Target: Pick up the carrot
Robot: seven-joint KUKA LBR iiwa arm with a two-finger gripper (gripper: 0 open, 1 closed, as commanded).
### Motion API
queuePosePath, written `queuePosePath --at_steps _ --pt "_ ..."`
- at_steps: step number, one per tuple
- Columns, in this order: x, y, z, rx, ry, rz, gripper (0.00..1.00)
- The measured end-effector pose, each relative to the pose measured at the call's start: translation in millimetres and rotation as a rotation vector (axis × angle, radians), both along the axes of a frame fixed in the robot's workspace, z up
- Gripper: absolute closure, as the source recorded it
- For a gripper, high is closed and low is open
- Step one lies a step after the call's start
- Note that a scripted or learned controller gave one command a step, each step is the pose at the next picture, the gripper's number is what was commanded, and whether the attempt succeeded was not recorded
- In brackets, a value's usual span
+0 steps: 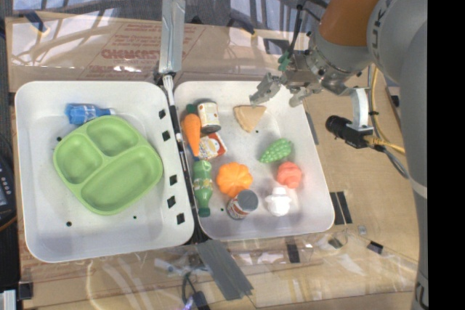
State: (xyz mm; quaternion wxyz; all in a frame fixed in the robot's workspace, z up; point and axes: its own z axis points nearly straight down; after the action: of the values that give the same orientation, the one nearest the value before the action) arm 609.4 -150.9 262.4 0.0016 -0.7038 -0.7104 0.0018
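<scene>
The carrot (191,131) lies at the right bin's (320,185) left edge, beside a small can (208,116) and a packet (211,147). The gripper (280,92) hangs above the bin's far right corner, fingers spread apart with nothing between them, near a tan wedge (250,117) and well apart from the carrot.
</scene>
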Motion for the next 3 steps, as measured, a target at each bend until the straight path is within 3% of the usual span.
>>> queuePosePath --at_steps 1,2,3 --pt "-31 19 -165 -0.001 -0.011 0.138 0.00" --pt "-83 -2 -171 0.002 -0.001 0.040 0.00" --pt "-129 44 -166 -0.016 -0.025 -0.075 0.00"
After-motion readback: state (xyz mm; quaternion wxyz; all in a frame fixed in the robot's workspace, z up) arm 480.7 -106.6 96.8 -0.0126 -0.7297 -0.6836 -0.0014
